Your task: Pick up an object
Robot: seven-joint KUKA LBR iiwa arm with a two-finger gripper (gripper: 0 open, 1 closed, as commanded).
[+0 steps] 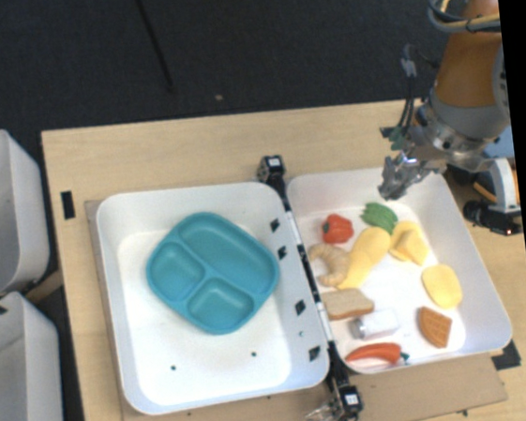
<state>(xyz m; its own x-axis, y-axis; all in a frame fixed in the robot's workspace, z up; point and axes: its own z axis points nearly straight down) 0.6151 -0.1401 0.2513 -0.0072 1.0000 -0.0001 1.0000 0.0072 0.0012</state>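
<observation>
The gripper (398, 183) hung over the right bin (476, 256), apparently empty with its opening unclear, and could snag 2 crowded pieces, green leaf (378, 214) and yellow piece (369, 251).

Two bins are being carried side by side on the counter (69, 161). The gripper (398, 183) is being held over the far edge of the right bin (476, 256). Just before it, a cluster of food pieces (373, 249) is lying in that bin. Well to the gripper's left, a sectioned plate (212, 271) is resting in the left bin (141, 379).
</observation>
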